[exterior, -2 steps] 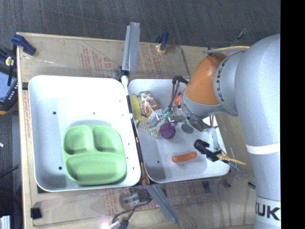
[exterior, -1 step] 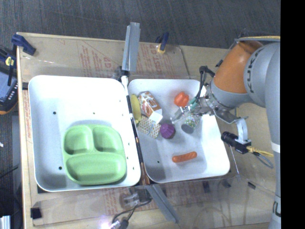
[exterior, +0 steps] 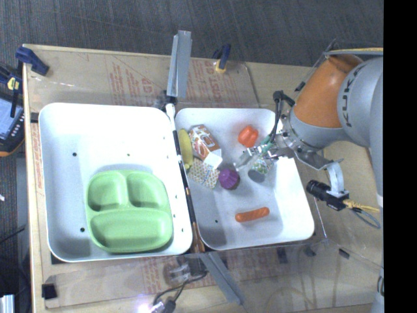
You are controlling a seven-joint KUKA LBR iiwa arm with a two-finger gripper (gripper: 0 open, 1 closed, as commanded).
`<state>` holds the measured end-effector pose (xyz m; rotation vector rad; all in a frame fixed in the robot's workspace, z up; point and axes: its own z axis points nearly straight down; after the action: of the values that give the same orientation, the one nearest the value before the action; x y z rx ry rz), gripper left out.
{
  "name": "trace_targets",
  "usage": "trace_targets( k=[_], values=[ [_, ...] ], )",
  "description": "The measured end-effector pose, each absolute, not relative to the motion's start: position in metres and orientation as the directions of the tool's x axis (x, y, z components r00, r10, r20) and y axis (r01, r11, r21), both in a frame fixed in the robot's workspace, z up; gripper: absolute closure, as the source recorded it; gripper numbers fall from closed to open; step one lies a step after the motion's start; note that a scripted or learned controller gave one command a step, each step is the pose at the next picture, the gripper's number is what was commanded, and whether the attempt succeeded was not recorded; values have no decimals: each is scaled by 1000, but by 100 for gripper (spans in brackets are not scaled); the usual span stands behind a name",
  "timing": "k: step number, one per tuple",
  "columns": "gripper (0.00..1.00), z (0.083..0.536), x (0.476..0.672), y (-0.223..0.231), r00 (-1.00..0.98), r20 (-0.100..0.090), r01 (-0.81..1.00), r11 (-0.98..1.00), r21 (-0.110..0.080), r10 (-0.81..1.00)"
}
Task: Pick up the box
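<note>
In the right bin [exterior: 287, 230], the gripper [exterior: 259, 160] hovers right of the box [exterior: 203, 142], well apart from it; I cannot tell its state. The approach looks unfinished: next it must shift left past the purple ball [exterior: 229, 178] nearby.

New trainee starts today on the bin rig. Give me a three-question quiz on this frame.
1. True or false: the green tray lies in the left bin.
2. Which sits nearest the box? A) yellow item B) orange sausage C) orange ball
3. Fill in: the claw is over the ____ bin.

Key: 1 true; 2 A; 3 right.
</note>
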<state>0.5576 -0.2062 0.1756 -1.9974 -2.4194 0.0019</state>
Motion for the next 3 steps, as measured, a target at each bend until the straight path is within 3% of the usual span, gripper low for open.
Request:
trace_targets(
  k=[1, 2, 3],
  values=[
    [0, 184, 560, -205, -240, 0, 971, 240, -1, 971],
    [0, 144, 551, -209, -274, 1, 962, 274, -3, 962],
    [0, 96, 559, -175, -92, -1, 996, 92, 3, 996]
  ],
)
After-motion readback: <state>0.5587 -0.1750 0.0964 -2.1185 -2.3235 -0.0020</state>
